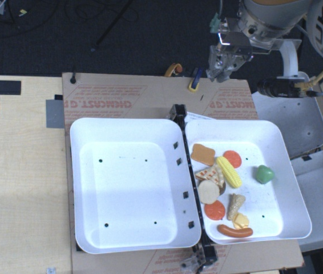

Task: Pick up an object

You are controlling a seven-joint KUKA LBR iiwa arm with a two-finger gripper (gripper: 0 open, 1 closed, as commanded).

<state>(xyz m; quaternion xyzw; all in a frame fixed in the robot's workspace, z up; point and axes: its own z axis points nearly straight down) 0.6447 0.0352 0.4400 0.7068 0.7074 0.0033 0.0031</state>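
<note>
The pincer (pixel 223 67) hangs above the bins' far edge; whether it is spread cannot be told. Toy foods cluster in the right bin (pixel 287 153). The green pepper (pixel 264 174), apart from them, looks light, rigid, slippery; grip its sides.

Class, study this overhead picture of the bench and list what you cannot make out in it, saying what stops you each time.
1. Gripper, camera view: too small and dark against the background to tell how its fingers stand.
2. Pale round slice: the wedge overlaps its top edge.
3. Small beige pieces above the sausage: too small to identify.
4. Arm: cut off by the top edge.
</note>
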